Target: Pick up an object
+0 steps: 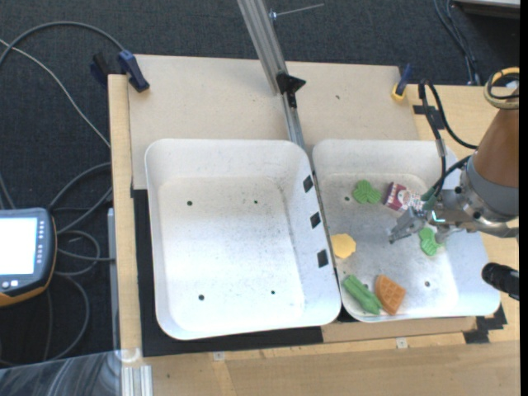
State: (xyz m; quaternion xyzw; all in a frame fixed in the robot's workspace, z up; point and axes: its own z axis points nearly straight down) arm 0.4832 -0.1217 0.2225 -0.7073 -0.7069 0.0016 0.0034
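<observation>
White plastic forms two shallow bins that sit side by side on the pale counter [206, 89]. The left bin [165, 172] has only small dark specks on its floor. The right bin [363, 151] carries the loose things. A green piece [365, 193] lies toward its far side, and just to the right of it a dark red and white packet [398, 196]. A yellow lump [343, 245] rests near the bin's left wall. At the near edge a long green piece [360, 294] lies touching an orange waffle-like piece [390, 293]. Another small green piece [428, 242] lies further right, just under the wrist of the arm.

The grey arm [499, 163] reaches in from the right, with its claw [404, 229] low over the right bin's floor, between the packet and the small green piece. Its fingers look slightly spread, and nothing is seen pinched between them; the floor under the tips is bare.

A handheld screen [21, 254] lies on the dark carpet at the far left.
</observation>
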